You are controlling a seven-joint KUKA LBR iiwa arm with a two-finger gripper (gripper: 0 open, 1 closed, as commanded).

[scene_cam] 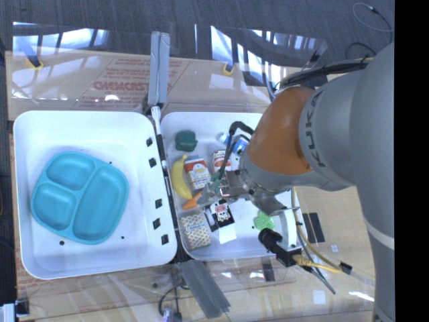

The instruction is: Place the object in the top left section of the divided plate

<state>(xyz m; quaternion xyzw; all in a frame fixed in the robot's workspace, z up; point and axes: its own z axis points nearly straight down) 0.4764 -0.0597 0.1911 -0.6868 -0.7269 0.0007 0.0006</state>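
The grey arm with its broad orange band (285, 136) reaches in from the right and hangs over the right-hand shallow white bin (201, 121). Its end effector (221, 188) sits low over the middle of that bin, among the clutter there. The wrist and the orange band hide most of it from above, so whether it is released or clenched cannot be told, and nothing can be seen between its tips. It appears just beside a small red-and-white carton (196, 173) and above a small black-and-white printed card (221, 213), but contact with either cannot be made out.

Around it in the right bin lie a yellow banana (179, 177) along the left wall, a small orange piece (191, 202) at the banana's lower end, a dark green round lid (186, 139) near the upper left corner, a tan speckled sponge block (195, 230) near the lower left corner, a plain white card (226, 235) just below the printed one, and a bright green object (263, 221) partly under the arm.

The light blue divided plate (79, 194) with three sections rests in the left-hand shallow white bin (40, 129), well apart from the end effector. Both bins sit side by side on the counter (120, 79).
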